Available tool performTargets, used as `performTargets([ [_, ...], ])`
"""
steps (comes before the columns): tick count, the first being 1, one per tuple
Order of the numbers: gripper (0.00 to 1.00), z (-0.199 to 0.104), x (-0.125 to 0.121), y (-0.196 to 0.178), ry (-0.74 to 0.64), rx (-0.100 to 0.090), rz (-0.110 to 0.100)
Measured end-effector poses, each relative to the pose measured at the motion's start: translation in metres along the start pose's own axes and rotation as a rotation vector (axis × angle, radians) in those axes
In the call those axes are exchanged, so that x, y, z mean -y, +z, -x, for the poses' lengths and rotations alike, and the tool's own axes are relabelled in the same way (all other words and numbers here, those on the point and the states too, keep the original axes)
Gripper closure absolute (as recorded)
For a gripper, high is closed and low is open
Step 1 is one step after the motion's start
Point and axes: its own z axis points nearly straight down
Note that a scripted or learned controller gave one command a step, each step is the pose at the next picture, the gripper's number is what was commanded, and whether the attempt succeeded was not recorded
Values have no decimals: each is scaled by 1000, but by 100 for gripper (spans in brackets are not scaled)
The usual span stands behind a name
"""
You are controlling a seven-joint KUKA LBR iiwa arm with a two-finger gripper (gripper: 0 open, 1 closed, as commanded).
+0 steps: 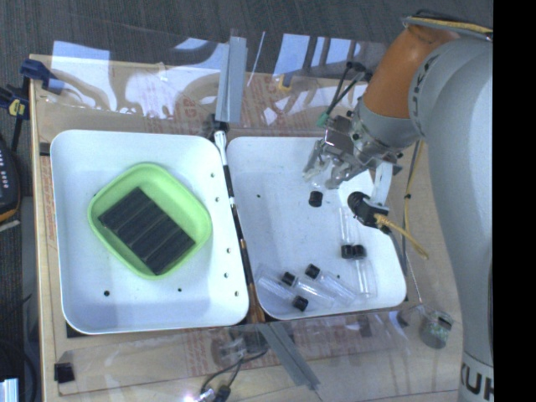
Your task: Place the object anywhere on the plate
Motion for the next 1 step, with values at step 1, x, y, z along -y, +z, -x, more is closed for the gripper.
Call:
performTargets([
  [1,100,-64,51,-1,-55,2,4],
])
